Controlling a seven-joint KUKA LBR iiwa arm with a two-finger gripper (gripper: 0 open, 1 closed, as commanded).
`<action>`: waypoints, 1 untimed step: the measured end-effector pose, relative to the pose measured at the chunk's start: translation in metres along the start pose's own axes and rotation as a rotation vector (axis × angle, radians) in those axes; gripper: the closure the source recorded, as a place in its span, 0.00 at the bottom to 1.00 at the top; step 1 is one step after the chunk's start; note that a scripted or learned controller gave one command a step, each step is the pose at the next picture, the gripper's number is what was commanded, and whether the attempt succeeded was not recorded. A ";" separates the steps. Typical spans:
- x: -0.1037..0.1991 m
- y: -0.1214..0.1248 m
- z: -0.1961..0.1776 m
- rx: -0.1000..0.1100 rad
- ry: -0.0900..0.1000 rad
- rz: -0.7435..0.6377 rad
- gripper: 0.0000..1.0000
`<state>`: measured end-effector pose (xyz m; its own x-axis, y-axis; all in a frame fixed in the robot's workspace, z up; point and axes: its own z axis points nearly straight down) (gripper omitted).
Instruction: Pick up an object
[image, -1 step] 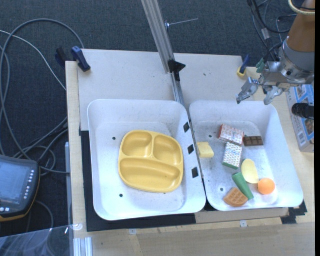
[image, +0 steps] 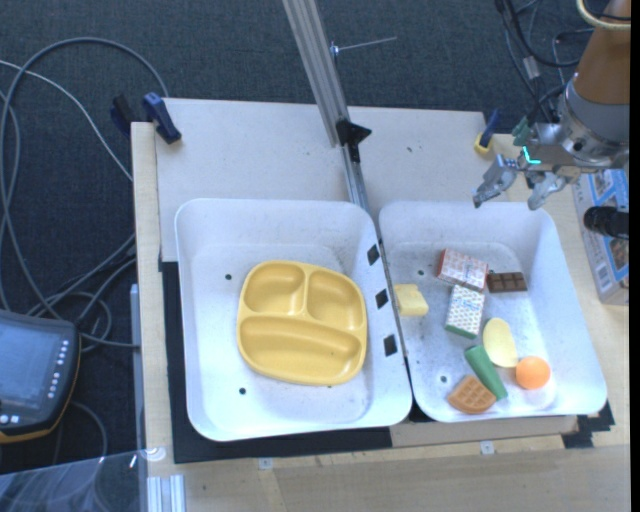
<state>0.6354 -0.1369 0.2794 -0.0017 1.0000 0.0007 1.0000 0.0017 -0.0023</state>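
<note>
My gripper (image: 513, 192) hangs open above the far edge of the right bin (image: 570, 300), with nothing between its fingers. Below it in that bin lie a red-and-white box (image: 462, 268), a chocolate bar (image: 506, 282), a green-and-white box (image: 465, 309), a pale yellow block (image: 410, 299), a yellow oval piece (image: 500, 341), a green stick (image: 484, 368), an orange ball (image: 533, 373) and a waffle-shaped piece (image: 471, 395). All of them rest on the bin floor, well nearer the front than the gripper.
The left bin (image: 200, 300) holds a yellow divided plate (image: 300, 322). A slanted metal pole (image: 322, 65) runs down to the gap between the bins. Cables and a pendant (image: 30, 375) lie off the bench at left. A printed box (image: 610, 240) sits at right.
</note>
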 end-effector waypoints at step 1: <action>0.001 -0.010 0.049 0.004 0.000 0.001 0.00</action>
<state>0.6252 -0.1361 0.2304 -0.0003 1.0000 0.0012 1.0000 0.0003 -0.0065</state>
